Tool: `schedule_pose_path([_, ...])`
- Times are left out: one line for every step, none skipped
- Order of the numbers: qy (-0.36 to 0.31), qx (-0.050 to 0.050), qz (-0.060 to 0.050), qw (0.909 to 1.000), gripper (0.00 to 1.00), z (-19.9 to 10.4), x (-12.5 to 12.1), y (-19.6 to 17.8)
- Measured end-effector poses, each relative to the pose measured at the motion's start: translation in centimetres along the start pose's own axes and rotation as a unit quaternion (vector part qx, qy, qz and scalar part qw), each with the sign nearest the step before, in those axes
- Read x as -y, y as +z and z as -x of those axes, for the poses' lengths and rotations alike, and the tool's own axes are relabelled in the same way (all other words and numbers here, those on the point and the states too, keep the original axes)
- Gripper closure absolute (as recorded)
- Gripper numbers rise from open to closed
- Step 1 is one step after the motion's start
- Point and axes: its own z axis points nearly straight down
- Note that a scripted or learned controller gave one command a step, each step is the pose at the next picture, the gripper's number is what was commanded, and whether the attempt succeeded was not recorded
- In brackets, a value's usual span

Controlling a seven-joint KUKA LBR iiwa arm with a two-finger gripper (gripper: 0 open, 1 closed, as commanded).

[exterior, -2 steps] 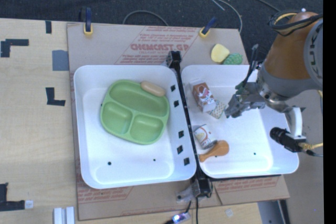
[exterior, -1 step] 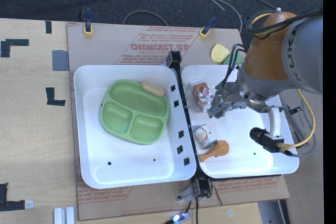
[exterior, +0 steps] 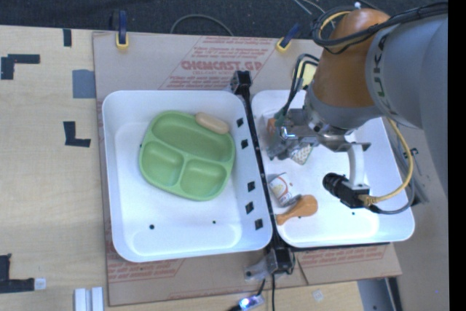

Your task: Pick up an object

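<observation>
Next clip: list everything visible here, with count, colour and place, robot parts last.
bins: two, white, side by side on the bench.
divided plate: one, green, left bin.
bread-like piece: one, tan, on the plate's upper edge.
drumstick-shaped toy: one, orange-brown, lower part of right bin.
small wrapped item: one, whitish, right bin, just above the toy.
clamps: two, blue and yellow, board's top edge.
arm: one, grey and orange, over right bin.
pincer: one, metallic, low in right bin.
</observation>
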Motion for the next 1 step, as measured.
schedule_pose_path([0.0, 0.0, -0.001, 1.0, 1.0, -5.93, 0.26, 0.85])
